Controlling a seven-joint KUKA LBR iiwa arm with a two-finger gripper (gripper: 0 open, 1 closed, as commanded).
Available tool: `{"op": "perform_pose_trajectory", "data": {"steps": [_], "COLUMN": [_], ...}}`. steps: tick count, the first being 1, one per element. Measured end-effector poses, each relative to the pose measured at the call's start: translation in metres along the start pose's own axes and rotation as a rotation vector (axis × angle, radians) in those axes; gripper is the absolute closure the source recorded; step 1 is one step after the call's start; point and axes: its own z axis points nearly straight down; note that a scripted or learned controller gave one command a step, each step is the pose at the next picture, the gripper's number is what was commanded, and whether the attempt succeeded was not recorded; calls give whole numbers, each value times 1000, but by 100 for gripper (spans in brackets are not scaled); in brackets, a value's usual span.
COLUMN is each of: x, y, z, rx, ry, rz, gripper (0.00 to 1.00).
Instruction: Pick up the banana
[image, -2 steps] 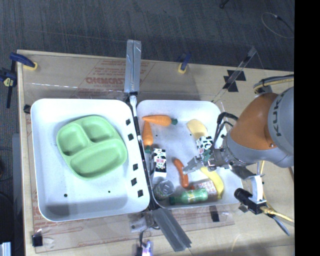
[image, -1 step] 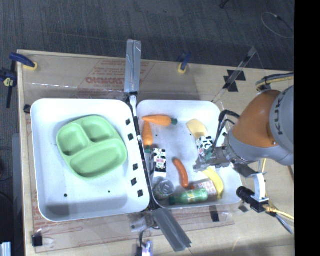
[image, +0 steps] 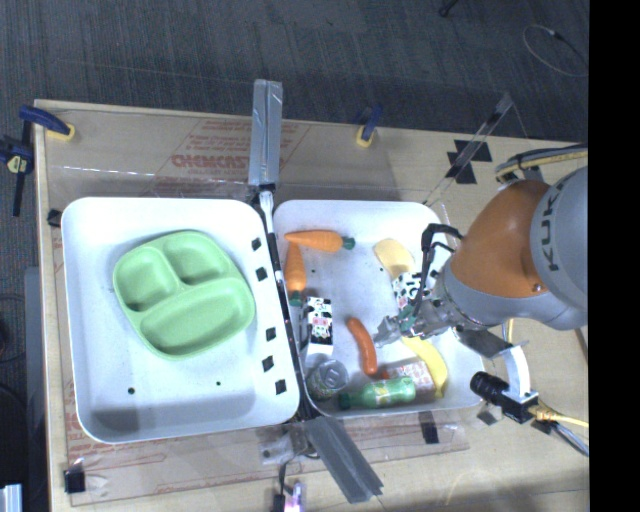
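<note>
Banana (image: 428, 362) lies unlifted in the bin just below the end effector (image: 408, 322), whose grip I cannot tell.

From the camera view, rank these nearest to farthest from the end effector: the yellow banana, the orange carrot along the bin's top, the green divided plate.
1. Yellow banana, just below the end effector, right bin.
2. Orange carrot, top of the right bin.
3. Green divided plate, in the left bin.
</note>
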Motion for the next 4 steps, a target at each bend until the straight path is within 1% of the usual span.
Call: {"op": "perform_pose_trajectory", "data": {"steps": [1, 2, 3, 4], "x": [0, -19, -19, -19], "y": [0, -4, -3, -3], "z": [0, 10, 69, 59], "rx": [0, -1, -1, -3], "ry": [0, -1, -1, -3], "rz": [-1, -40, -67, -118], "gripper": [0, 0, 0, 0]}}
